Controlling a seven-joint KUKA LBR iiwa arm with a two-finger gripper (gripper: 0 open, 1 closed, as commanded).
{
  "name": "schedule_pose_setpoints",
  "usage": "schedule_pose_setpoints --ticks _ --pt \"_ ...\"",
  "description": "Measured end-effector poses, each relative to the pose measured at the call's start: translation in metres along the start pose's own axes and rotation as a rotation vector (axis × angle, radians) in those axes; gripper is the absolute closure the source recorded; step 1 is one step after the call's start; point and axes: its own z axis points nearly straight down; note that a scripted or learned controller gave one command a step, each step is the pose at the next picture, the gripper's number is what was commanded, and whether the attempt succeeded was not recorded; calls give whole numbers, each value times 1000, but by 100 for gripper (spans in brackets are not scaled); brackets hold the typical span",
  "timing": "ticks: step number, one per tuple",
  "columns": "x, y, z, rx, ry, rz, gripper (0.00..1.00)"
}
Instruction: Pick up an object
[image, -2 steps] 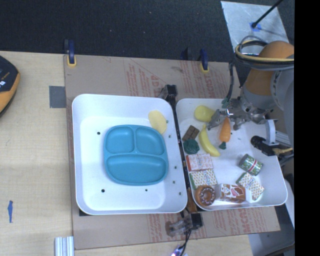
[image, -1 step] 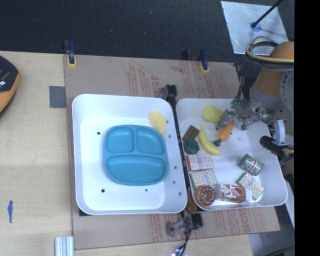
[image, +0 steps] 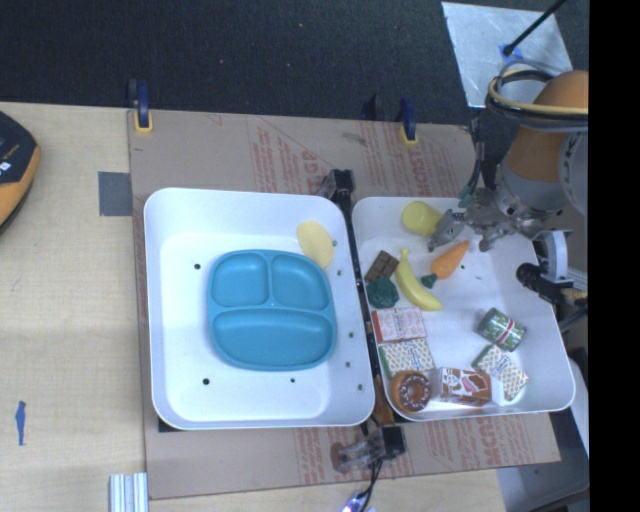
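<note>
Pick not done yet. The gripper sits low over the upper part of the right bin, tips right at the carrot; the carrot looks like the target, judging by where the tips are. The carrot lies on the bin floor, tilted, its upper end under or against the gripper tips. Can't tell if the gripper is spread or closed, and can't tell if anything is between the tips. Nothing is lifted as far as the view shows. Left to do: close on the carrot and raise it clear of the bin.

Around the carrot: the yellow lemon-like piece is just up-left of it, near the gripper. The banana is just left of the carrot, close, and could get nudged or caught in the grasp. A dark brown piece and a dark green round thing lie left of the banana. Well below the carrot are two flat cartons, a donut, a small can and more packets.

The left bin, well left of the carrot, holds a blue divided plate and a pale yellow piece. These are out of the way.
</note>
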Motion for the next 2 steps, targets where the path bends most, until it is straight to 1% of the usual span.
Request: schedule_pose_setpoints --ticks 1,2 --pt "54 -79 19 -1 0 1 0" --pt "73 -7 22 31 5 -9 0"
